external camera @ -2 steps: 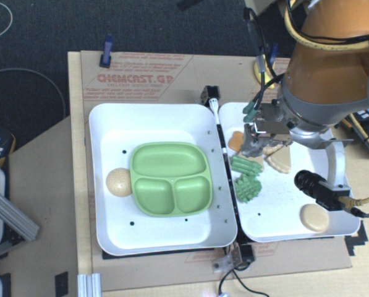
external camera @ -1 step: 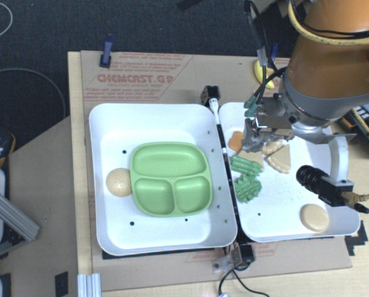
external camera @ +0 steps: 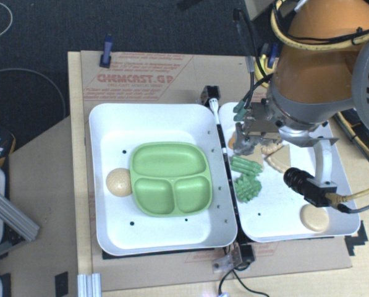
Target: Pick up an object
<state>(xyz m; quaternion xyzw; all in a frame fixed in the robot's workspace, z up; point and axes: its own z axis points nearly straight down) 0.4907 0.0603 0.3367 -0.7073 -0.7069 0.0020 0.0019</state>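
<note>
My gripper [external camera: 245, 142] hangs low over the far left part of the right bin [external camera: 277, 228], under the big orange wrist. Just below it lie a green bean-shaped piece [external camera: 246, 165] and a bumpy green piece [external camera: 248, 189]. A pale tan piece [external camera: 275, 160] lies beside the gripper on its right, partly hidden by the arm. Near the right bin's front right corner rests a round beige disc [external camera: 314, 218]. The left bin [external camera: 104, 135] holds a green divided plate [external camera: 170, 178] with a beige ball [external camera: 118, 182] touching its left side.
The two bins meet along a rim at the centre [external camera: 226, 166]. A cardboard sheet [external camera: 135, 73] lies under them, with a blue clip [external camera: 106, 51] at its far edge. Cables run down to the wrist from the far right.
</note>
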